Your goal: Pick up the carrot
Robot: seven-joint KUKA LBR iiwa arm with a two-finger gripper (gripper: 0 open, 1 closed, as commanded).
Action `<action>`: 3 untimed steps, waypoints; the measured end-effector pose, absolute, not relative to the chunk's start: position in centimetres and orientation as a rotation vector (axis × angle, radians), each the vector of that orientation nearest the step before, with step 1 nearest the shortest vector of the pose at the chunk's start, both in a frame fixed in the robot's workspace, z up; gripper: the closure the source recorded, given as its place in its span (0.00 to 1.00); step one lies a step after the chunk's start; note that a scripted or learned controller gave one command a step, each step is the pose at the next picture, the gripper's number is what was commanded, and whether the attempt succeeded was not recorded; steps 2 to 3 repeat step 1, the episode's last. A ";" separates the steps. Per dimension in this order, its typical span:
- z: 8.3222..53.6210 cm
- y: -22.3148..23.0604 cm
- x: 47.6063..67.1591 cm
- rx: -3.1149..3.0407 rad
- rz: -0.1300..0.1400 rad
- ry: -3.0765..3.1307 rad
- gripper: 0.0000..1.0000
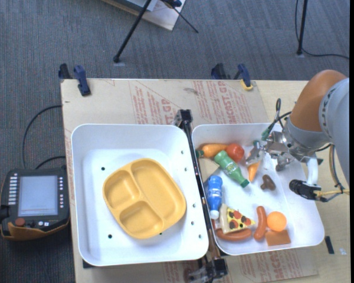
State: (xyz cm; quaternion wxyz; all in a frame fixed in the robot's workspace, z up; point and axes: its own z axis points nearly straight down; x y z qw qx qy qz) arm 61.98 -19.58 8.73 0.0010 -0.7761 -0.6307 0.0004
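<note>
The carrot (215, 150) is orange with a green end and lies at the back left of the right bin (310, 232), next to a red tomato (236, 152). My gripper (258, 156) hangs over the middle back of that bin, just right of the tomato and a short way right of the carrot. A small orange tapered piece (253, 171) sits directly under the gripper's tip; whether it is held or lying on the bin floor is unclear.
The right bin also holds a green bottle (231, 168), a blue bottle (213, 190), a brown lump (268, 183), a pizza slice (236, 219), two sausages (233, 234), an orange ball (276, 221) and an orange block (278, 238). A yellow divided plate (143, 197) lies in the left bin (82, 158).
</note>
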 end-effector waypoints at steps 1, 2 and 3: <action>9.7 -19.5 62.0 -2.432 0.002 -1.985 1.00; 9.7 -19.5 62.0 -2.432 0.002 -1.985 1.00; 9.7 -19.5 62.0 -2.432 0.002 -1.985 1.00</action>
